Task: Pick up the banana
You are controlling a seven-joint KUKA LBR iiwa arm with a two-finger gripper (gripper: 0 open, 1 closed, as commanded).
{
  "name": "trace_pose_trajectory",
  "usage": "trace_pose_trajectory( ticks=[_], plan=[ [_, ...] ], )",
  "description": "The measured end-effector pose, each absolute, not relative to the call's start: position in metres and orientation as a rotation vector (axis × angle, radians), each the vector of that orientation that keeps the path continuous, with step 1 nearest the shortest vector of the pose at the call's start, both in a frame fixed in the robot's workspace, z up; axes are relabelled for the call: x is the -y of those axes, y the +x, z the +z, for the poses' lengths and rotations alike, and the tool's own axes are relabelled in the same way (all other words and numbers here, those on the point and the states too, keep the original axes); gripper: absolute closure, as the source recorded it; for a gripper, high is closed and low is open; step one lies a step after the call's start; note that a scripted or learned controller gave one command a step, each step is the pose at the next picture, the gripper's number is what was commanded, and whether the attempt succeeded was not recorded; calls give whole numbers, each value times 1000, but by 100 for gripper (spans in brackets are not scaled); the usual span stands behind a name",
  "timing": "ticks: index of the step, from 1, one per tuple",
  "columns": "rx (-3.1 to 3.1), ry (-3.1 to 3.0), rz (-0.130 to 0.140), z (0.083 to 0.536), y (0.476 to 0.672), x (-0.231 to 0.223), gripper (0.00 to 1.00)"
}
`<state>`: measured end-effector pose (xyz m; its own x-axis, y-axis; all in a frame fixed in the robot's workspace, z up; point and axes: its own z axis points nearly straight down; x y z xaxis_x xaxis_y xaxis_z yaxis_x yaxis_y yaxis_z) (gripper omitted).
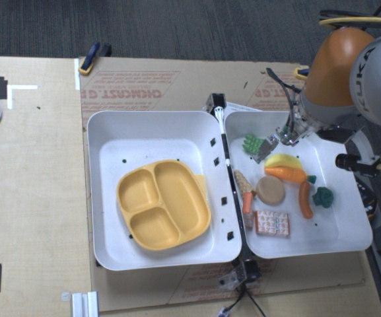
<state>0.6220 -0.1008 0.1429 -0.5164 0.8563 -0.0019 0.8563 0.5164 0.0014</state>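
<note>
Banana (281, 160): camera view; you will find it in the right bin (348, 233), in the upper middle of the toy cluster, a short yellow curve.
Neighbours: a carrot (286, 174) lies along its lower edge, touching or overlapping it; a tan round piece (270, 190) sits just below; a green leafy toy (251, 143) is just to its upper left.
Long axis: runs roughly left to right across the view, tilted slightly down to the right; the arch bulges upward.
Ends: the left tip points toward the bin divider, the right tip toward the far wall; the carrot hides part of the lower side, so you cannot tell stem from blossom end.
Handling, as judged: looks like a light, stiff plastic toy with a smooth, slippery skin; unlikely to bruise, likely to skid or roll under a glancing pinch.
Where to take hold: across the short width at mid-curve, on the exposed upper half, clear of the carrot.
Gripper (269, 147): hangs just above the banana's left end, beside the green leafy toy.
Fingers: you cannot tell from this view whether they are spread or closed; nothing is seen between them.
Left bin (104, 137): holds a yellow divided plate (164, 205), well apart from the banana.
</note>
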Motion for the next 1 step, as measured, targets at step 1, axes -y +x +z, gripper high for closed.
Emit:
trace_pose_trajectory(
  ticks=[1],
  plan=[
    [-2561,1819,0,192,535,77,0]
  ],
)
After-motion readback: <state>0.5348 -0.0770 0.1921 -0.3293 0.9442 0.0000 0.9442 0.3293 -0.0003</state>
